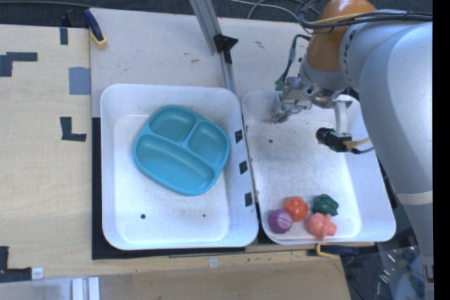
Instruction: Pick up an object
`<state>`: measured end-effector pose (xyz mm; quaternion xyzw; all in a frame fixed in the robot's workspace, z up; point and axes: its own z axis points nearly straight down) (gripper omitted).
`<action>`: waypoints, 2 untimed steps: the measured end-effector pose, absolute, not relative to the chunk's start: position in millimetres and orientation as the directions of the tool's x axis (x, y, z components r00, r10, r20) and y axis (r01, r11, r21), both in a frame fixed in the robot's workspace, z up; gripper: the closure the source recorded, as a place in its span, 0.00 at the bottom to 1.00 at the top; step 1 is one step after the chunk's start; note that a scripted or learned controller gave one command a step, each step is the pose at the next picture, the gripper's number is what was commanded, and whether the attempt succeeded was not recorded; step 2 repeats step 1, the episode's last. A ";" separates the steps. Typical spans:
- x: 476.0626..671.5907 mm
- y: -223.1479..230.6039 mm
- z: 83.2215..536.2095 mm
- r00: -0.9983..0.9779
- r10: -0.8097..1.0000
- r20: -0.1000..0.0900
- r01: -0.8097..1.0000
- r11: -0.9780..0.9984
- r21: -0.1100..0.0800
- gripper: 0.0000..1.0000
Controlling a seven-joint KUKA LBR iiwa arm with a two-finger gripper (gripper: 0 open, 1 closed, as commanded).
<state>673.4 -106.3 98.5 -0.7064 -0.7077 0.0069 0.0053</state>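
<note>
So the gripper (281, 111) sat up at the far end of the right bin (351, 172), toward the upper middle of the frame, close to that bin's top rim and its left wall. Honestly couldn't tell if it was gripping anything or hanging loose, too small and blurry from where I stood. The stuff to grab was all bunched in the lower right corner of that bin: an orange-red ball (296, 207), a purple ball (280, 221), a pinkish-orange lump (320, 225) and a dark green piece (325, 204), pretty much touching each other and tight to the bottom rim. Between them and the gripper was a big bare stretch of white floor, so plenty of room there. The grey arm (394, 95) covered the bin's right side. The left bin (116, 172) just had a blue divided plate (182, 149) lying near its middle, well apart from everything. A metal pole (200, 0) slanted down from the top to the gap between the bins.
</note>
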 end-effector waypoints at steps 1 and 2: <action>675.9 -113.3 145.1 -0.002 1.000 -0.001 1.000 0.002 0.004 1.00; 675.9 -113.3 145.1 -0.002 1.000 -0.001 1.000 0.002 0.004 1.00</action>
